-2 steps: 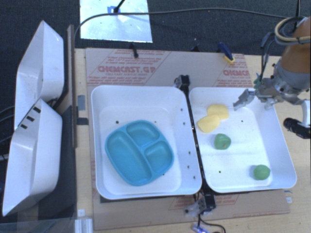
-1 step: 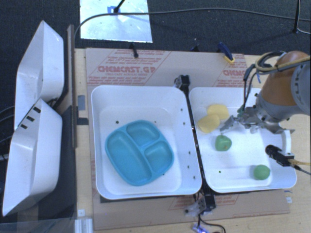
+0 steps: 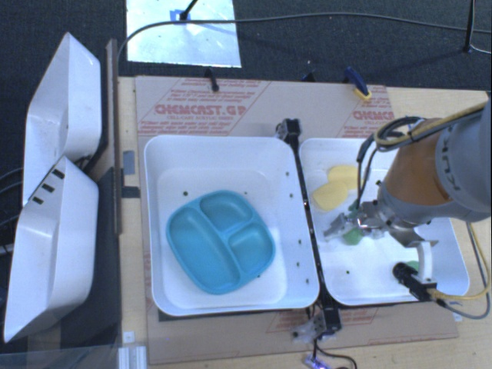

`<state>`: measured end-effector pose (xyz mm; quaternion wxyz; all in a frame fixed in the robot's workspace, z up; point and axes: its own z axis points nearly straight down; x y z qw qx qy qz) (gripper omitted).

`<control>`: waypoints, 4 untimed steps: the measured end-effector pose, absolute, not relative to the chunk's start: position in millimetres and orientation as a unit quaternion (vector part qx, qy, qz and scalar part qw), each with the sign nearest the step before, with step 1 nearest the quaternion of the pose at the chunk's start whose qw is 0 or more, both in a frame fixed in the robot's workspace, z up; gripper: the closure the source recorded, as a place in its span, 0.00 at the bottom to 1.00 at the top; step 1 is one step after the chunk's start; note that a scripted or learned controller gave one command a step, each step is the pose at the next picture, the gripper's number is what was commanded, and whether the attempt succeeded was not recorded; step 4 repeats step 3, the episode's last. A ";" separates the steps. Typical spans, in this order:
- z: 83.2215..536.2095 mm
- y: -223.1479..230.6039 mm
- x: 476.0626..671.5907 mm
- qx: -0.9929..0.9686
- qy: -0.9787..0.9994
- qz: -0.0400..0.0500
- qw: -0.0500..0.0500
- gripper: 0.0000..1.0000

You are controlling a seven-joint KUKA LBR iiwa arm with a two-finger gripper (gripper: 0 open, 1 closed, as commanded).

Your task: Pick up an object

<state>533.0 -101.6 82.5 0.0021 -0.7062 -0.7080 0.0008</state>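
- Gripper (image 3: 344,227) low in the right bin (image 3: 453,271), over a green object (image 3: 353,237); jaw state: cannot tell.
- Yellow pieces (image 3: 335,189) nearby.
- Blue divided plate (image 3: 221,240) in left bin (image 3: 177,160).

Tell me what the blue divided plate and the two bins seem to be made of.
The blue divided plate looks like moulded plastic: uniform colour, rounded compartments, a soft sheen. The left bin and right bin also look like plastic: smooth, glossy white, rounded corners. Painted metal cannot be ruled out.
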 end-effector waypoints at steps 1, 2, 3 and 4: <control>94.6 -103.9 534.8 -0.707 -0.707 0.000 -0.001 1.00; 188.5 -1.8 584.6 -0.703 -0.711 -0.004 -0.003 1.00; 184.0 53.1 643.7 -0.705 -0.709 -0.001 0.000 1.00; 184.0 53.1 643.7 -0.705 -0.709 -0.001 0.000 1.00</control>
